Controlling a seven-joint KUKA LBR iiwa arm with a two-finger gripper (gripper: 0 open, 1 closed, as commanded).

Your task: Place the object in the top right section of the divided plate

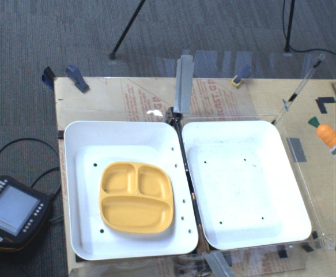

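The yellow divided plate (136, 197) lies flat, its long compartment toward the camera.

We note the arm (327, 135) is cut off at the right edge: an orange patch and a pale tip beside it are all we see, and we cannot tell its fingers. The handheld controller (12, 212) on the floor is cut off by the left edge, its screen too blurred to read. Two stand legs (132, 23) run out past the top edge. The red lettering on the cardboard sheet (214, 97) under the bins is partly covered by the right bin (242, 183) and too small to read. Fittings at the bottom edge are cropped and unclear.
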